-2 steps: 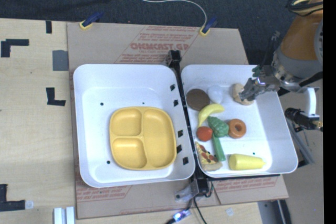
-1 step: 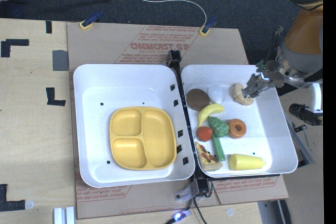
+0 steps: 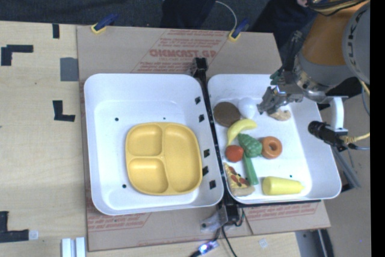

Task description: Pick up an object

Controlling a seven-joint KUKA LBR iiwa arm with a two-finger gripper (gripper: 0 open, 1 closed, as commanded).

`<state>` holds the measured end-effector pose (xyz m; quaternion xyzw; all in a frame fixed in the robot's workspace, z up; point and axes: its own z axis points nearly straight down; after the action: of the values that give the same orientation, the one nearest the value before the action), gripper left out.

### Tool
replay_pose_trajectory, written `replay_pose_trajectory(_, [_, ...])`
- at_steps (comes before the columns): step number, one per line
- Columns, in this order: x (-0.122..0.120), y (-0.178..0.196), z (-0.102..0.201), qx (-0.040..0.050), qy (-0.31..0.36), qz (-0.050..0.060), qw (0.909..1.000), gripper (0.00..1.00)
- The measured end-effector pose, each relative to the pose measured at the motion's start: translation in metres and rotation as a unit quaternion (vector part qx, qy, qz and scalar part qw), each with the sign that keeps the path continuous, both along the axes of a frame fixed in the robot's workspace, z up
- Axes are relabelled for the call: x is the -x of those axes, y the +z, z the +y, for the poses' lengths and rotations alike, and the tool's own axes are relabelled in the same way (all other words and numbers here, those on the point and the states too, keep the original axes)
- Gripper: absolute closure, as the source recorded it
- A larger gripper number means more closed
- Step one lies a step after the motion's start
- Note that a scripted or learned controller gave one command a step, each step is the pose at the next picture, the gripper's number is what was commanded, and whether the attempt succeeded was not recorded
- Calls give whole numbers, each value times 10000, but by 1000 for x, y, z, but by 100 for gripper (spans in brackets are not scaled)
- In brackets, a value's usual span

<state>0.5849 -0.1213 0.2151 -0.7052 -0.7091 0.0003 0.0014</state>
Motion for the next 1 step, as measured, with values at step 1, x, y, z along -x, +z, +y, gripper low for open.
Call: replay_pose_trajectory(1, [-5, 13, 58, -3, 12, -12, 10000, 100])
